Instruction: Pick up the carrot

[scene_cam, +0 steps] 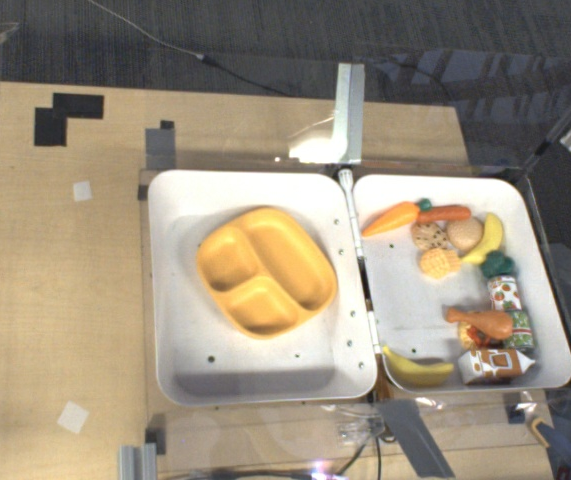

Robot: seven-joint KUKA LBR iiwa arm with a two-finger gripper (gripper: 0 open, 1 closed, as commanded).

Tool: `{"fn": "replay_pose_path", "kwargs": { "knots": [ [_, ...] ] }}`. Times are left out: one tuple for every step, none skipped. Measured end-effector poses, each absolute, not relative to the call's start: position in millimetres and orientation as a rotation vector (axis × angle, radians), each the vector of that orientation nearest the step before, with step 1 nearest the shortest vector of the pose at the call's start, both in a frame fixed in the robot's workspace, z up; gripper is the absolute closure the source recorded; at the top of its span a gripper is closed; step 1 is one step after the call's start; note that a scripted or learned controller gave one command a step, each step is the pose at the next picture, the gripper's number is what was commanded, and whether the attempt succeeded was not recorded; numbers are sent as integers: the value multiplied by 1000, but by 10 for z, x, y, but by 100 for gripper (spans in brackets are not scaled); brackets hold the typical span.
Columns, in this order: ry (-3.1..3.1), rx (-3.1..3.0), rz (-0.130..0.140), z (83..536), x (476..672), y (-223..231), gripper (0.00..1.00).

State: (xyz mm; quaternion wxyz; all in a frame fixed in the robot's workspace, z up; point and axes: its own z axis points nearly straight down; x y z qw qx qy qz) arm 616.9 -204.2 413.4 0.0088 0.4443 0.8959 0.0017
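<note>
An orange carrot [390, 217] lies in the far left corner of the right bin [405, 303], its thin tip pointing left toward the divider between the bins. A small green top [424, 205] sits at its thick end. Just right of that lies a darker, red-orange carrot-like piece [450, 212]. A speckled cookie [427, 234] touches the carrot's thick end from the near side.
Packed around the carrot are a corn piece [439, 262], a brown roll [464, 234], a banana [492, 238] and broccoli [500, 264]. Nearer lie a drumstick [480, 320], a carton [493, 365] and a second banana [420, 368]. The left bin [180, 268] holds a yellow divided plate [265, 270].
</note>
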Motion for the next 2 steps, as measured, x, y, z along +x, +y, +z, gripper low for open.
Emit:
{"fn": "replay_pose_path", "kwargs": {
  "knots": [
    [2897, 1228, 0, 2749, 6156, -2043, 100],
    [2709, 1567, 5, 3042, 6522, -2047, 100]
  ]
}}
